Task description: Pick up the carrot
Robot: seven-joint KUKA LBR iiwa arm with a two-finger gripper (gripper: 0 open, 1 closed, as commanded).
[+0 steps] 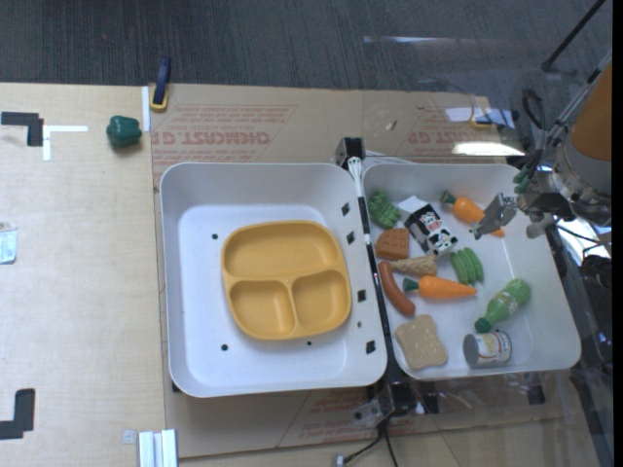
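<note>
The carrot point(446, 287) was seen lying flat in the right bin point(555, 290), near the middle of its floor, with its long axis running roughly parallel to the bin's front edge. Its green leafy end was turned toward the divider between the bins, and its orange tip pointed toward the bin's right wall, tilted slightly to the front. It was flanked by a sausage point(396, 289) on the divider side and a cluster of green pods point(467, 264) just behind it. A second, smaller orange vegetable point(470, 208) was placed near the bin's back edge.

The arm point(589, 129) was brought in over the bin's back right corner, its wrist angled down and toward the divider. The gripper point(513, 214) was held above the back right part of the bin, well apart from the carrot, with the finger point(494, 215) reaching toward the smaller orange vegetable. Nothing could be seen gripped; whether the jaws were spread or closed could not be told.

A yellow divided plate point(287, 278) was set in the left bin point(185, 290).
</note>
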